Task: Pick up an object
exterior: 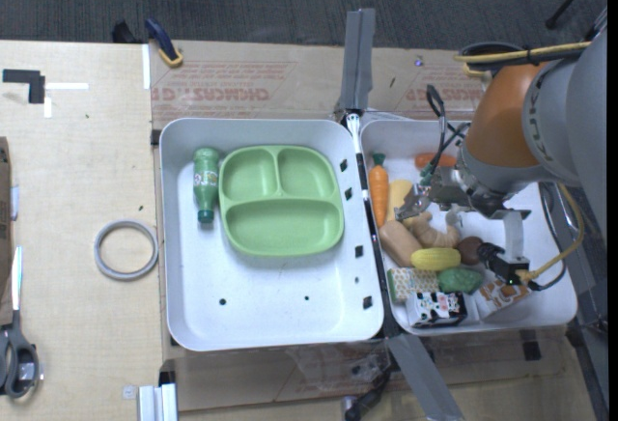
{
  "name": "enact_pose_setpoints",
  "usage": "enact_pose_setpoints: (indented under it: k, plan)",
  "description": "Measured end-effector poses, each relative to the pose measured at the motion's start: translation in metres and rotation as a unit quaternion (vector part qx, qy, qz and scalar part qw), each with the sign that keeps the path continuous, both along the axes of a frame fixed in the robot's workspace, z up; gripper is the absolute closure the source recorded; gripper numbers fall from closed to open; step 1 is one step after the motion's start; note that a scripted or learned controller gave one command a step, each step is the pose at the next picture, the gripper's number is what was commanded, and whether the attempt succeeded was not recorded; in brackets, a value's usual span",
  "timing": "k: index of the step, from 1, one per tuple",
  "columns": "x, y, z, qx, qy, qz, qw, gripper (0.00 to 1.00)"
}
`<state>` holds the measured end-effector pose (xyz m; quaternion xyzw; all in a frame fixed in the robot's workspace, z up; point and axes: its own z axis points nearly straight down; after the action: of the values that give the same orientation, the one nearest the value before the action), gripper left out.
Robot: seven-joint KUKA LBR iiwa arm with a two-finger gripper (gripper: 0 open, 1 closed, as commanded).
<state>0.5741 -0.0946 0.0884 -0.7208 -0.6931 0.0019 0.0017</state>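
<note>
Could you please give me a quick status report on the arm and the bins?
Gripper low over right bin, nothing seen held. Carrot, corn and other toy food crowded beneath. Left bin: green plate, green bottle.

You see two white bins (pixel 261 322) of smooth plastic with a slight sheen, the left one pierced by a few small dark holes. In it lies a green divided plate (pixel 281 200), matt plastic, and beside it a small green bottle (pixel 205 182) that looks glossy. The bench (pixel 68 149) at the left of the frame reads as pale, matt wood, with brown cardboard (pixel 251 81) along the top. The ring (pixel 126 249) at left looks like a roll of translucent tape. At lower left, the scissors (pixel 17 356) show bare metal. The arm's shell (pixel 579 110) is smooth grey with a glossy orange band (pixel 502 120).
</note>
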Motion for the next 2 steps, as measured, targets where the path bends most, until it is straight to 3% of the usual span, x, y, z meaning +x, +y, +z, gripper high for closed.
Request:
enact_pose_setpoints:
  k: [1,2]
  plan:
    - [-0.054,-0.047,0.070,-0.0011,0.000,-0.166,0.9861,0.00]
    - [-0.097,-0.022,0.000,0.0007,0.000,-0.046,0.9990,0.00]
